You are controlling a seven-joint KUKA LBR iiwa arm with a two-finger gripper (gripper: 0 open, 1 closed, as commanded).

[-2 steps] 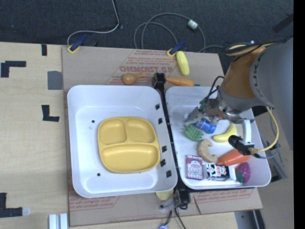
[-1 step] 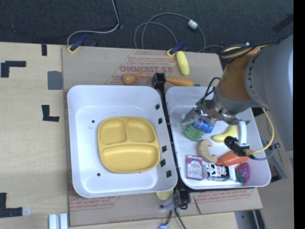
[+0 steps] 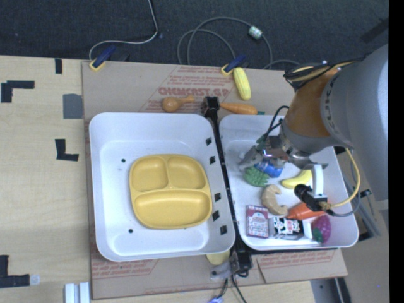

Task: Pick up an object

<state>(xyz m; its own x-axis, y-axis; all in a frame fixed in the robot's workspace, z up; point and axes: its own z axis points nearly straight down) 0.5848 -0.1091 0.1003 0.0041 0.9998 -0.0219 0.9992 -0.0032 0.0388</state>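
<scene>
My gripper (image 3: 257,157) is low in the right bin (image 3: 237,137), near its left-centre, just above a blue object (image 3: 273,168) and a green leafy toy (image 3: 255,177). Nothing shows plainly in its grasp. Close by lie a yellow banana-like piece (image 3: 296,180), a beige curved piece (image 3: 273,198), an orange carrot-like toy (image 3: 303,211), a red card box (image 3: 257,222), a black-and-white box (image 3: 287,227) and a magenta bunch (image 3: 322,229). The grey arm with its orange band (image 3: 312,109) covers the bin's upper right part.
The left bin (image 3: 107,137) holds a yellow divided plate (image 3: 170,191). Behind the bins on the cardboard lie a corn cob (image 3: 242,83), an orange carrot (image 3: 238,108) and a wooden piece (image 3: 172,103). Cables loop at the back.
</scene>
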